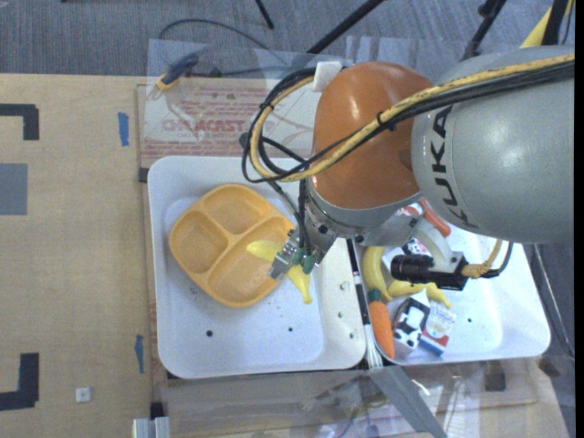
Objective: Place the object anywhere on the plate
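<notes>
A yellow divided plate (219,240) lies in the left white bin (182,336), towards its upper middle. My gripper (292,258) hangs at the plate's right rim, under the orange wrist band. A slim yellow object (301,286) sits between its fingers. One end of the object reaches left over the plate's right compartment and the other end points down past the rim over the bin floor. The gripper is shut on it.
The right bin (511,336) holds a banana (374,272), a carrot (381,328), a small white, black and blue box (422,328) and an orange-red item (436,219). The arm covers much of that bin. Bare floor lies below the plate in the left bin.
</notes>
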`<action>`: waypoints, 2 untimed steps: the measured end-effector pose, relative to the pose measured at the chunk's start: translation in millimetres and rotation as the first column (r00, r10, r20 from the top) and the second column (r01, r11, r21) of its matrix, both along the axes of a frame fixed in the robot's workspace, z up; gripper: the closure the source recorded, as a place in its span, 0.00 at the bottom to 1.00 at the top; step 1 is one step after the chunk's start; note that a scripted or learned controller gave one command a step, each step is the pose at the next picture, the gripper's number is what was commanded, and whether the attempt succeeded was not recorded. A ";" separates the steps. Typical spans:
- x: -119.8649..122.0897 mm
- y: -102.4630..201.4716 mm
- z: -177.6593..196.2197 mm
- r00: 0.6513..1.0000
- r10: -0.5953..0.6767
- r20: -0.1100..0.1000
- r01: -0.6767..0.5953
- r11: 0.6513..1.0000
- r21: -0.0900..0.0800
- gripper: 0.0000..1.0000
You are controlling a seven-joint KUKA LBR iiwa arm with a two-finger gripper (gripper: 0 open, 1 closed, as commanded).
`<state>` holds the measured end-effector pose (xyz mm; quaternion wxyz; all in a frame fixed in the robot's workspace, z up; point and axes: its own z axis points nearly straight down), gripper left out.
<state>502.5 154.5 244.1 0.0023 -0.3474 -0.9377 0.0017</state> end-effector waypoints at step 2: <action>43.0 34.1 -48.5 0.990 0.140 0.002 -0.140 0.990 0.001 1.00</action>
